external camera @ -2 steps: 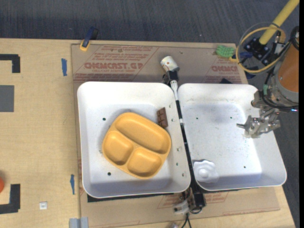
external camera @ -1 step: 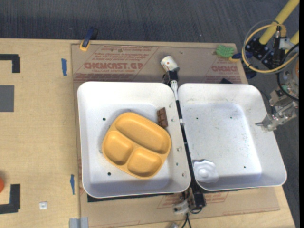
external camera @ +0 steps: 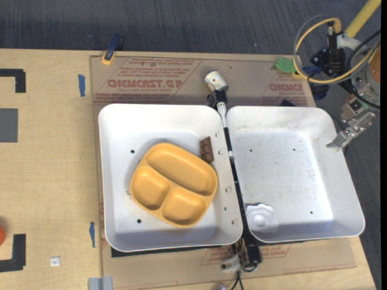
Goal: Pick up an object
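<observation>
A yellow divided plate (external camera: 174, 183) lies tilted in the left bin (external camera: 116, 162), taking up most of its floor. A small brown block (external camera: 207, 150) rests against that bin's right wall, just beyond the plate's upper right corner. In the right bin (external camera: 290, 156), a small white lumpy object (external camera: 261, 217) sits in the near left corner. My gripper (external camera: 346, 132) hangs over the right bin's far right rim, well away from all three objects, with nothing seen in it.
Both bins stand on a printed cardboard sheet (external camera: 151, 80) on the wooden bench. A white-capped post (external camera: 214, 82) stands at the far end of the seam between the bins. Yellow and black cables (external camera: 320, 47) loop at the top right beside the arm.
</observation>
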Motion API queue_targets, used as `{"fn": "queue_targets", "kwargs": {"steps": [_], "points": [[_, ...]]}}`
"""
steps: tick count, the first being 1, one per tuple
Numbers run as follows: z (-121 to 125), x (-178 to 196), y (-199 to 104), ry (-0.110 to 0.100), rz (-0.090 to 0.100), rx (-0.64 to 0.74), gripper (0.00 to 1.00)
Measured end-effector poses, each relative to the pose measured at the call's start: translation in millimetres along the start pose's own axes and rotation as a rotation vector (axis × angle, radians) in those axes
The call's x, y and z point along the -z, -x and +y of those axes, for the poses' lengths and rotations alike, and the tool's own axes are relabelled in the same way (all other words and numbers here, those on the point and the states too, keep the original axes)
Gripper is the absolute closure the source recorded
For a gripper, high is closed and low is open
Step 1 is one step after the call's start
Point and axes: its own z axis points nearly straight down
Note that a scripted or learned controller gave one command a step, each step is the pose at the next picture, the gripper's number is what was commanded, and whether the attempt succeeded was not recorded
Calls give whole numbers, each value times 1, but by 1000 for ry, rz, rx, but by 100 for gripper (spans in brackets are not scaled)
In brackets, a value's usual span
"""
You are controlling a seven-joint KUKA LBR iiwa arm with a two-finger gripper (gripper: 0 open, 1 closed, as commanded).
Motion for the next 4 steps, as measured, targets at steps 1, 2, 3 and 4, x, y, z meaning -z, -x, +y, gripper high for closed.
{"fn": "queue_targets", "kwargs": {"steps": [1, 2, 3, 4], "points": [[10, -13, 12, 4, -2, 221, 100], [-35, -20, -9, 1, 0, 521, 100], [-52, -4, -28, 1, 0, 955, 100], [-15, -33, -12, 5, -4, 686, 100]]}}
